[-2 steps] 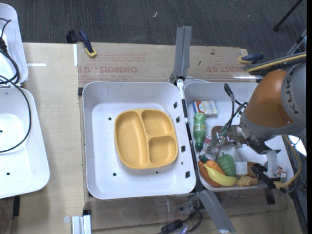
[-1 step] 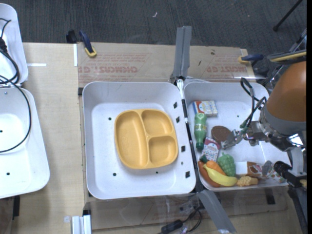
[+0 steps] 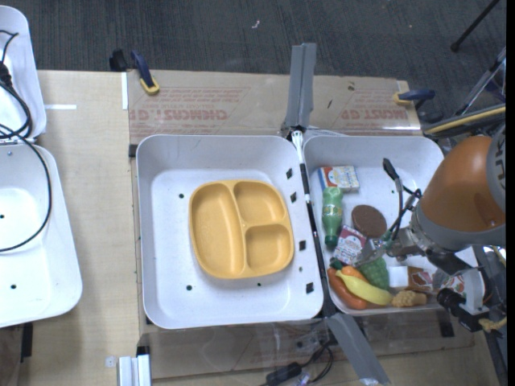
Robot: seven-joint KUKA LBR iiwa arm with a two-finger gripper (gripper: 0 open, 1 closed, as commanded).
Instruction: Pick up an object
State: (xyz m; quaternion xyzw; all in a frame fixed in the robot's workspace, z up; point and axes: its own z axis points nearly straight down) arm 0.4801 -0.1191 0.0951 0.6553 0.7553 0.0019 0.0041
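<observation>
A dark grey carpeted floor (image 3: 241,14) runs across the top of the view, with the thin black legs of a stand (image 3: 481,10) crossing its upper right corner. Below it lies the pale wooden surface (image 3: 96,183), lit evenly. A sheet of brown cardboard (image 3: 217,103) with red lettering lies flat along its far edge, held by a blue and yellow clamp (image 3: 143,74) at the left and another clamp (image 3: 414,96) at the right.

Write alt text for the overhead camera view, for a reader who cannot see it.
A grey robot arm with an orange band reaches from the right into the right white bin, its pincer low over a clutter of toy food: a green bottle, a brown disc, a banana. The left white bin holds a yellow divided tray.
</observation>
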